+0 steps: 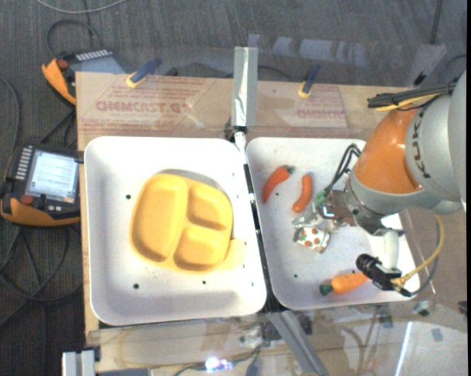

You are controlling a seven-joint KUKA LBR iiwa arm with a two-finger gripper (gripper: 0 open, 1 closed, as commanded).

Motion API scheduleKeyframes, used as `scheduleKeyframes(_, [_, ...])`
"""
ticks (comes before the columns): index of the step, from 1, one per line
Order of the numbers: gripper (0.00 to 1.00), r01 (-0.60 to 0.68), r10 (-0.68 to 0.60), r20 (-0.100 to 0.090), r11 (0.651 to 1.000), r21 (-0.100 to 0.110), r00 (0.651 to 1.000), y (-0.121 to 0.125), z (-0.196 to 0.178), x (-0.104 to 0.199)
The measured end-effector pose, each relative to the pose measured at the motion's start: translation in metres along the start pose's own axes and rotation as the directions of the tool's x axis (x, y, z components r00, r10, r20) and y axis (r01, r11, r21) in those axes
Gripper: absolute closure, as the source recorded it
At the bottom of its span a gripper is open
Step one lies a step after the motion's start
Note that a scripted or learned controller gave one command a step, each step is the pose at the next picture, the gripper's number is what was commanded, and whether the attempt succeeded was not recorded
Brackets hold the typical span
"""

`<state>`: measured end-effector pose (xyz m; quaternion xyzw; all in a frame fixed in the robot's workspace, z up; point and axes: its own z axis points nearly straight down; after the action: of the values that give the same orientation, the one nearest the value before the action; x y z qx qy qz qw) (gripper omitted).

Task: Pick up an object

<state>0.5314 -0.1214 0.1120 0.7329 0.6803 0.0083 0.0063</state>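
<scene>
1. Four small items lie in the right bin [286, 284]: a chili [276, 182], a sausage [302, 193], a spotted piece [313, 237] and a carrot [346, 283]. Any could serve as the pick.
2. The gripper [323, 214] sits low over the spotted piece, just beside the sausage. How it stands, I cannot tell; no item shows held.
3. Risk: the items are smooth, rounded plastic, narrow and tapered. A closing grip could squeeze one out sideways or nudge it away.
4. Risk: the bin floor is slick white plastic, so a pushed item may slide toward the wall.
5. The left bin [110, 288] bears a yellow tray [182, 222], moulded, glossy, three-sectioned.
</scene>
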Motion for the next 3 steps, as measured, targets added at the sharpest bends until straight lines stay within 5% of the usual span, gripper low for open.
scheduleKeyframes(1, [1.00, -0.014, 0.013, 0.008, 1.000, 0.023, 1.000, 0.048, -0.118, 0.036])
scheduleKeyframes(2, [0.00, -0.014, 0.014, 0.009, 1.000, 0.023, 1.000, 0.048, -0.118, 0.036])
scheduleKeyframes(3, [0.00, 0.100, -0.100, 0.005, 0.995, 0.024, 0.995, 0.073, -0.022, 0.006])
